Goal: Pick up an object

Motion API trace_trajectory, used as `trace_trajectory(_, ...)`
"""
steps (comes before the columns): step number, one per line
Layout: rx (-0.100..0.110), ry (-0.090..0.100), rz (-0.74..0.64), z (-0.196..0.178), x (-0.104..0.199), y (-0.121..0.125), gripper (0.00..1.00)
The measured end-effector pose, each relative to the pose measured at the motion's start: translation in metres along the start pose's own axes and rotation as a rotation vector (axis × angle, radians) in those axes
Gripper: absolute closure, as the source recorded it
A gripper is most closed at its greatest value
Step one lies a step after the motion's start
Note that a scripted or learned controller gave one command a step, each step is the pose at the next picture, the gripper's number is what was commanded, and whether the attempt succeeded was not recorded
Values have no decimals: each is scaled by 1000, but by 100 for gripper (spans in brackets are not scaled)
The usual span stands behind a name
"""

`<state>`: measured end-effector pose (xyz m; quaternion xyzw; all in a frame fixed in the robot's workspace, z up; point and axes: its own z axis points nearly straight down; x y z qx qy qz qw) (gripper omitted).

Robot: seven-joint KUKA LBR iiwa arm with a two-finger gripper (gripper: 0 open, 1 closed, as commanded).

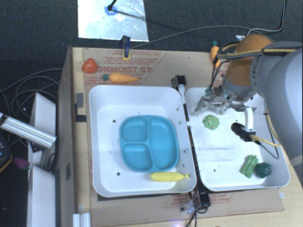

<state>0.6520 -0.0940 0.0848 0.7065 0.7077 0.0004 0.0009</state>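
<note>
Okay, landmark is the blue divided plate (149,143). It lies flat in the middle of the white bin (102,98) on the view's left side.

My pincer (215,105) is off the plate's right side, a bit higher in view than its top edge, over the far end of the second white bin (222,183). Can't tell whether it's apart or together; the metal end is too cluttered at this angle. Nothing visibly clamped in it. My grey arm (279,93) comes in from further right of the plate, with the orange band (248,51) above the wrist.

Likely pick target is the green knobbly ball (211,122). It's right of the plate, about level with its upper rim, on the second bin's floor just beside my pincer's tip on the near side. Whether they touch is unclear.

Other items:
- The yellow banana (169,176) lies just beside the plate's near edge in the same bin.
- A light green chunk (248,166) sits far right of the plate, level with its lower edge.
- A dark green ball (263,169) is touching or nearly touching that chunk, on the side away from the plate.
- The orange carrot (119,78) is beyond the plate's far edge, outside the bin on the cardboard.
- A red tomato (89,65) is further up-left of the plate, near the carrot.
</note>
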Motion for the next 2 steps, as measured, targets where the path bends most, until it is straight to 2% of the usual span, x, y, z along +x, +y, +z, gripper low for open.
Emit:
trace_trajectory(1,1,0,0,0,-3,-32,0)
trace_trajectory(2,-3,0,-1,-11,-3,-31,100)
